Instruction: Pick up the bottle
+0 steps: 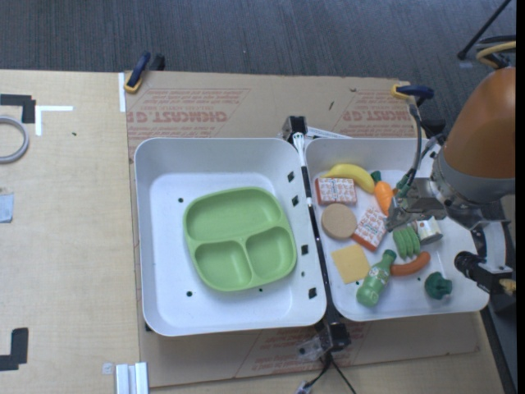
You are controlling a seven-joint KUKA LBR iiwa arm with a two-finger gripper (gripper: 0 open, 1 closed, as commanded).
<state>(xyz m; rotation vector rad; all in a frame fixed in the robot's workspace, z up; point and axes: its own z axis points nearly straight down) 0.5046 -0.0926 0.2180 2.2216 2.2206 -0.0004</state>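
Note:
The bottle (375,280) is a small green toy with a lighter cap end. It lies tilted near the front edge of the right bin (467,304), between a yellow cheese slice (351,263) and an orange sausage (410,264). My gripper (408,209) hangs over the middle of that bin, up and to the right of the bottle and clear of it. A green ribbed vegetable (406,241) sits just below the gripper. The grey arm with its orange band (488,130) comes in from the right.
The right bin also holds a banana (349,172), a carrot (383,194), two red-and-white cartons (336,190), a round biscuit (338,221) and a dark green vegetable (438,286). A green divided plate (239,238) lies in the left bin (156,220).

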